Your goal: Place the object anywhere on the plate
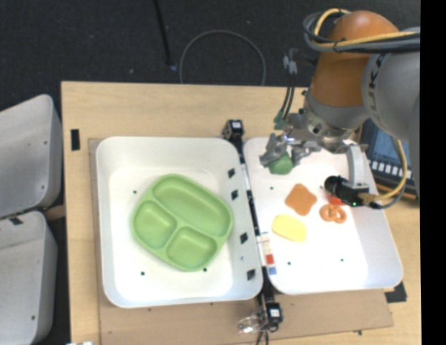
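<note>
I see the gripper (pixel 280 152) at the right bin's (pixel 367 264) far left corner, fingers closed around a green thing (pixel 281 165). The green plate (pixel 182 222) sits in the left bin (pixel 115 192). An orange piece (pixel 301 199), yellow piece (pixel 289 228) and pretzel (pixel 334 213) lie mid-bin.

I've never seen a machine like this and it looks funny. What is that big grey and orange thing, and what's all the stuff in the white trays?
That big thing is a robot arm. The camera sits above the bench, looking down. At the arm's end is a gripper, like a two-finger hand. It is down over a small green object, which seems to sit between its fingers, though that is hard to see. In the same right bin lie toy foods: an orange piece, a yellow piece and a small pretzel. The left bin holds a green plate with three sections. The robot should put an object on that plate.
</note>
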`<state>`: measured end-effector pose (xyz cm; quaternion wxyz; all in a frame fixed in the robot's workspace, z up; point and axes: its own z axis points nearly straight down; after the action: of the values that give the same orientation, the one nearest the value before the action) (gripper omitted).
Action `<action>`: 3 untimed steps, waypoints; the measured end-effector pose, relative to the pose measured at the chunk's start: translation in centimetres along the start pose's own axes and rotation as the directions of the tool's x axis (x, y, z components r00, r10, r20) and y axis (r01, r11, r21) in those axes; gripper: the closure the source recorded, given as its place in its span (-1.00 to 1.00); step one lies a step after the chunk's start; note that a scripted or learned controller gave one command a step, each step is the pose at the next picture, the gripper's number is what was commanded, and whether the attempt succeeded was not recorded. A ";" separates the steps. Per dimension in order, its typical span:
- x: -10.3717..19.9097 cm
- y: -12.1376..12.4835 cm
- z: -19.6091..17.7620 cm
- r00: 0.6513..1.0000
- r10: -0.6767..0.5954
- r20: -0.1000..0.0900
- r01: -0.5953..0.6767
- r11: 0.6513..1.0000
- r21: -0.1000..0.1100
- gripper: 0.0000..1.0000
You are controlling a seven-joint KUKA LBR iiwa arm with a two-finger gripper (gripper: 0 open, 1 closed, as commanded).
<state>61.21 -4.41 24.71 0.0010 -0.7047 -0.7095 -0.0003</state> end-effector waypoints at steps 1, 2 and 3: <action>5.6 -1.9 0.1 1.000 0.000 0.001 0.000 1.000 0.000 1.00; 9.3 -4.2 -0.3 1.000 0.001 0.000 -0.001 1.000 0.001 1.00; 13.9 -6.8 1.1 1.000 0.001 0.002 -0.001 1.000 0.002 1.00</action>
<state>54.28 9.44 23.65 0.0009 -0.7052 -0.7090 0.0012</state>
